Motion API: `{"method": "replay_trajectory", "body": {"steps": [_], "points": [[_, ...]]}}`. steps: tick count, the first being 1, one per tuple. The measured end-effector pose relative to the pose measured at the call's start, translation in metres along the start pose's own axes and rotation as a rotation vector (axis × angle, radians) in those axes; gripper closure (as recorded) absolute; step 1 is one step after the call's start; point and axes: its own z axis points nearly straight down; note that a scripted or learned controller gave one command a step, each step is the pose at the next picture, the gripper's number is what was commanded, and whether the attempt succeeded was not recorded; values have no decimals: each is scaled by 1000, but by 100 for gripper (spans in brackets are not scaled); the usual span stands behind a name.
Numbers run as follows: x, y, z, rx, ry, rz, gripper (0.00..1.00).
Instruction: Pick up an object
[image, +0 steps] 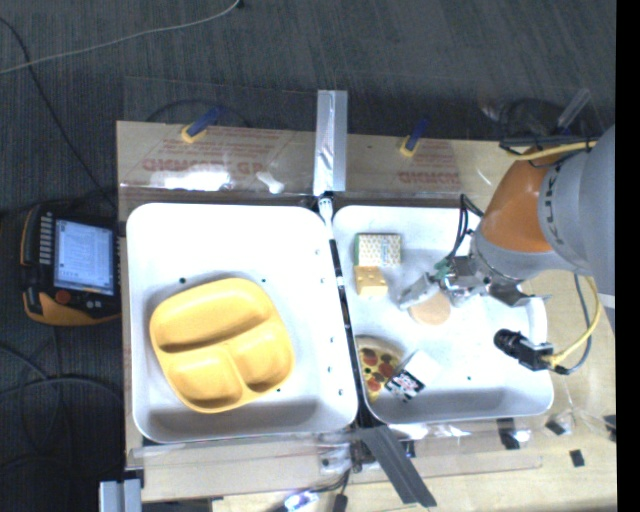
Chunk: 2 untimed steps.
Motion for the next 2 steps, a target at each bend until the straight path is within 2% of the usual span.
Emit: {"method": "replay_trajectory", "body": {"steps": [1, 2], "points": [[1, 1, -9, 0, 2, -1, 100], [-26, 20, -102, 8, 2, -92, 100]]}}
